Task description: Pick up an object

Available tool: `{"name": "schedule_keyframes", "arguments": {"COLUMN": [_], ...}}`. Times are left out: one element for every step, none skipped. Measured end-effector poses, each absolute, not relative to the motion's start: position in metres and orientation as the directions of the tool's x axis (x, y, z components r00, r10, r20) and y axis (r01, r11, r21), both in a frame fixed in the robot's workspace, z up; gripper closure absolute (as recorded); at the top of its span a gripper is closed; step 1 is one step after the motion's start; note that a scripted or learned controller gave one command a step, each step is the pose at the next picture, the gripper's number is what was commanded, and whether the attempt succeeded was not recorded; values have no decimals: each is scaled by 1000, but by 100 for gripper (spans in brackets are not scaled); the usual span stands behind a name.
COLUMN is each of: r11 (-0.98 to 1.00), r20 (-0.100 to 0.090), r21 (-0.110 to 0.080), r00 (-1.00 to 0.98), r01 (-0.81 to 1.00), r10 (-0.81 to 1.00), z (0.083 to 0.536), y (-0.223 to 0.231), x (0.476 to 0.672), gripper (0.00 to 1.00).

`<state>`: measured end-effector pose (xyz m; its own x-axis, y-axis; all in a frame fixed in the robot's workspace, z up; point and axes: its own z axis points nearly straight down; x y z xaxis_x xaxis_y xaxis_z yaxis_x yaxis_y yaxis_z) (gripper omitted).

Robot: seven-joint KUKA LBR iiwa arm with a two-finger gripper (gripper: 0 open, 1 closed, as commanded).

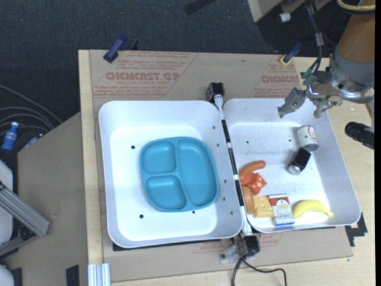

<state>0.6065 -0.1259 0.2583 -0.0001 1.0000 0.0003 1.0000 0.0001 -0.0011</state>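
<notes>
Bins sat side by side on the bench, and we read the scene from the left one across. The left bin (119, 124) held a blue divided plate (177, 173) lying flat near its middle, well apart from the arm and, in our judgement, not the nearest choice.

In the right bin (339, 177) the small things clustered toward the near side: an orange sausage-shaped toy (252, 167) just above a red piece (254, 184), a yellow block (260, 205) below them, a small carton (281, 210) beside that, and a banana (312, 208) toward the near right corner. Farther up lay a dark cylinder (299, 160), its long axis slanting from lower left to upper right, and just above it a small white can (307, 137).

We saw the gripper (305, 100) over the far edge of the right bin, with its two fingers spread apart and nothing between them. We judged the white can to be the closest thing, lying just toward the near side of the gripper, with the dark cylinder next along the same line. A short move down and toward the near side would, we thought, bring the fingers over the can; the cylinder's slant would call for a turn of the wrist to close across its short side.
</notes>
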Motion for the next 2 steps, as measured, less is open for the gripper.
{"name": "schedule_keyframes", "arguments": {"r11": [-1,-1], "r20": [1,-1], "r21": [-6,-1], "r00": [1,1], "r01": [1000,1000], "r10": [1000,1000], "z": [109,84], "y": [-157,-179], "x": [659,666], "gripper": [0,0]}}
